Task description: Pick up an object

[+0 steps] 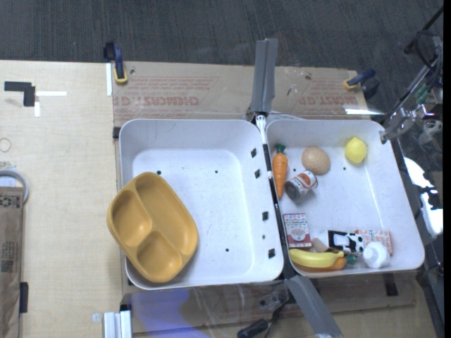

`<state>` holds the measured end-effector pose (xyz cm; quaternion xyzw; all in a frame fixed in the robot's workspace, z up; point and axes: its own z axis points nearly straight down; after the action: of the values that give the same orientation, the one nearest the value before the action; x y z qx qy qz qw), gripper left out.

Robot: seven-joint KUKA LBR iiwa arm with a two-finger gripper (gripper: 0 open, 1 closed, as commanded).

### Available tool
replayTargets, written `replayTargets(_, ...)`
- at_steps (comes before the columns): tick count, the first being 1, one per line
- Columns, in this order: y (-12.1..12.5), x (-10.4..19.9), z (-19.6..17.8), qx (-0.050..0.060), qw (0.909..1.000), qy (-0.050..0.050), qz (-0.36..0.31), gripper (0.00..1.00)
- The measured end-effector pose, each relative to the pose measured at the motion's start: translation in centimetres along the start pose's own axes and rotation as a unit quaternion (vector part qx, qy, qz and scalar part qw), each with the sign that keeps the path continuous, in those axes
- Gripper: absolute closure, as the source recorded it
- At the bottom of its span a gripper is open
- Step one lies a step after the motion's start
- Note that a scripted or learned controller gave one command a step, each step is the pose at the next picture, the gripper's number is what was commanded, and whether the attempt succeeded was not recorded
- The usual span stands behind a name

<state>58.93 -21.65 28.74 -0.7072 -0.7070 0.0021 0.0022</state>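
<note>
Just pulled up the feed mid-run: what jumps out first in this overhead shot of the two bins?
The big yellow divided plate dominates the left bin, lying over its lower-left corner. The right bin holds a bright cluster: an orange carrot against the divider, a lemon near the top right, and a banana along the bottom edge.

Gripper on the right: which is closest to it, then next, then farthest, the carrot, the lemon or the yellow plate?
1. Lemon, right bin's far corner, near the gripper.
2. Carrot, by the right bin's left wall.
3. Yellow plate, left bin.
</note>
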Motion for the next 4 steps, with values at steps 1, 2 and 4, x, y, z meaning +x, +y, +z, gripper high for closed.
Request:
replayTargets(1, -3.0, 4.1, 14.1, 0.001, 1.0, 0.001, 0.004, 0.0)
replayTargets(2, -0.2, 14.2, 9.9, 0.0, 0.9999, 0.0, -0.016, 0.0)
replayTargets(4, -11.0, 19.0, 10.0, 0.0, 0.979, 0.0, -0.204, 0.0)
